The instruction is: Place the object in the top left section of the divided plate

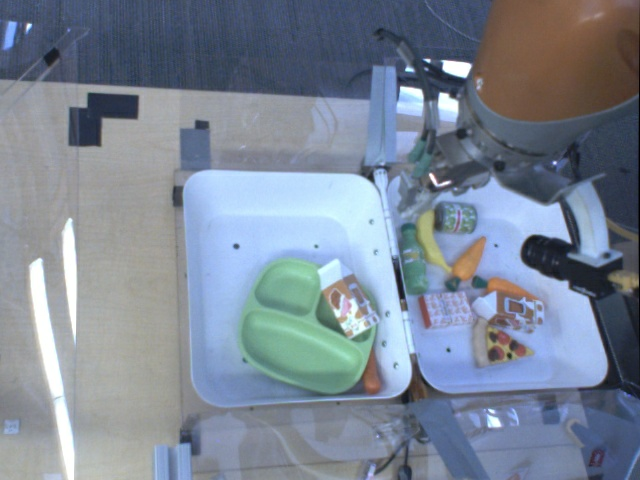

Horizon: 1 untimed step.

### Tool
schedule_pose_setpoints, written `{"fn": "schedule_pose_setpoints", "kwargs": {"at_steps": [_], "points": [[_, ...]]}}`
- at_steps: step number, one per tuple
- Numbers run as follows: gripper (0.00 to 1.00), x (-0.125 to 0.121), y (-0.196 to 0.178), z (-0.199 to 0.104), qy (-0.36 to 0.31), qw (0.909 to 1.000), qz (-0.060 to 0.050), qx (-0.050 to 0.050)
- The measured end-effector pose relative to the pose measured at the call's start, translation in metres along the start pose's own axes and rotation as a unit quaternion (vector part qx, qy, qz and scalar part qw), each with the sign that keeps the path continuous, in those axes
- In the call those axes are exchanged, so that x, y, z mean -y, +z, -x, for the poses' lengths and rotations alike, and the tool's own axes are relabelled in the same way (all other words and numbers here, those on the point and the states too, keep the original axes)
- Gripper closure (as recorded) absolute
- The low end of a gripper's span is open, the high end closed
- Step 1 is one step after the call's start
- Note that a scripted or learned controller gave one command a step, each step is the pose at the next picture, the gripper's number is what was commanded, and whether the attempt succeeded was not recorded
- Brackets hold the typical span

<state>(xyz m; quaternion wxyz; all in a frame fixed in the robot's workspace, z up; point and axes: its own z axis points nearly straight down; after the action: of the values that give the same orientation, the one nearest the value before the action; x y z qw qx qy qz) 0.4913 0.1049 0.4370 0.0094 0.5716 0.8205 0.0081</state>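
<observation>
Green plate (pixel 300 333) is seen in left bin (pixel 230 228); a printed box (pixel 349 307) is lying in its 3 o'clock section. Pincer (pixel 432 173) is seen at 12 o'clock of right bin (pixel 580 368), above banana (pixel 431 242); its state cannot be told.

The right white bin (pixel 590 363) holds loose toy food. A yellow banana (pixel 431 241) lies beside a green bottle (pixel 412 259), with a small green can (pixel 455 218) just above it. An orange carrot (pixel 467 259) lies tilted near the middle. Lower down sit a pink packet (pixel 446 311), a pizza slice (pixel 498 345) and a patterned box (pixel 519 310).
</observation>
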Motion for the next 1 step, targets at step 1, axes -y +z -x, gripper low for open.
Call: {"fn": "schedule_pose_setpoints", "kwargs": {"at_steps": [1], "points": [[1.0,-0.0038,0.0553,-0.021,0.032,0.9994,-0.009,-0.002]]}}
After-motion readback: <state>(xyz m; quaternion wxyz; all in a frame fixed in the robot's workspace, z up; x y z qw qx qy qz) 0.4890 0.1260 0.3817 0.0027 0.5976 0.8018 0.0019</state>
